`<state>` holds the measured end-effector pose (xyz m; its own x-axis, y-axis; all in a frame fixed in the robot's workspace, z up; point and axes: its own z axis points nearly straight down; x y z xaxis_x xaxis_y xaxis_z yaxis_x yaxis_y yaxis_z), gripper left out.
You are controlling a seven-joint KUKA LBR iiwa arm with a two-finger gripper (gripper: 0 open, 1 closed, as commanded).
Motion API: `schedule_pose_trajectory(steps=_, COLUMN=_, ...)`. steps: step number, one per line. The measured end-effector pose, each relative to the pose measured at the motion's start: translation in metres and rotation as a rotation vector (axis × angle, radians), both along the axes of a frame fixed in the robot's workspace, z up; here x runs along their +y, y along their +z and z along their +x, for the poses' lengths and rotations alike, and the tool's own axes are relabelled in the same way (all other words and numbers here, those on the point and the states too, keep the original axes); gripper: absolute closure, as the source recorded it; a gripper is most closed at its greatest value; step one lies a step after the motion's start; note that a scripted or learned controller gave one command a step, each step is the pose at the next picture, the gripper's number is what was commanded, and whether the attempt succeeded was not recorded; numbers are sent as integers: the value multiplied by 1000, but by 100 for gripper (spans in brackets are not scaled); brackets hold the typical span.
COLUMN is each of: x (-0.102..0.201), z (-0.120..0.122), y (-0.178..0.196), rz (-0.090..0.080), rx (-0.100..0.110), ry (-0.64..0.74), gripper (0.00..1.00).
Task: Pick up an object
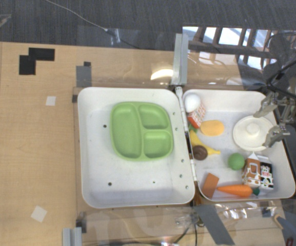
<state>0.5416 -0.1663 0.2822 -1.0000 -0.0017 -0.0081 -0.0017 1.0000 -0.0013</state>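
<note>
One end effector [273, 121] at right bin's [286, 188] right edge, fingers spread, flanking white bowl [251, 132].

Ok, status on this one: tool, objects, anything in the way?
Tool over right bin's right edge, open, nothing held. Nearest: white bowl between fingers' reach. Green ball, carrot untouched. No obstruction.

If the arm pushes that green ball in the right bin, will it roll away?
Probably. The green ball looks round and smooth, so a nudge would likely send it rolling. The carton beside it may stop it on that side. It looks like toy food, so probably light.
</note>
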Motion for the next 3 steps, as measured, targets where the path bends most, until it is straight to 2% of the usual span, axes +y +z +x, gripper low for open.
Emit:
schedule_pose_trajectory(steps=1, x=-1, z=-8, y=-121, rz=1, rx=6, ry=273, gripper=0)
schedule_pose_trajectory(steps=2, x=66, z=4, y=-187, rz=0, rx=-3, ry=84, gripper=0)
schedule_pose_trajectory(steps=3, x=63, z=109, y=-194, rz=-2, rx=5, ry=15, gripper=0)
